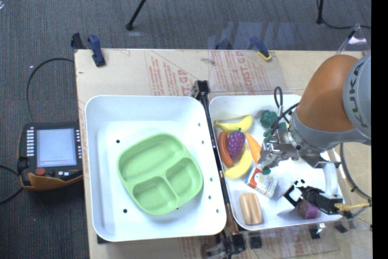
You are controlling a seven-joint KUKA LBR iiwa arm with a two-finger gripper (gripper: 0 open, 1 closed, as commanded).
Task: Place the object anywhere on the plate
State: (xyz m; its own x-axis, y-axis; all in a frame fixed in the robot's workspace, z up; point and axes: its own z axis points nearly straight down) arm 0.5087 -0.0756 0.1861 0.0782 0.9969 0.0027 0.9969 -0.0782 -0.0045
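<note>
While reaching in from 3 o'clock, arm [330, 103] hangs over R bin [315, 218], wrist down. Gripper [271, 158] sits just above a small carton [263, 181]; grip state: can't tell. Green plate [159, 174] lies in L bin [103, 130], at 9 o'clock from gripper, well apart.

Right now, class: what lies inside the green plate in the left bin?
The green plate holds nothing visible; its three compartments show bare. The toy food lies in the right bin. The plate covers the left bin's floor beneath it.

Fixed overhead cam – slanted down on both bins [97, 130]
</note>
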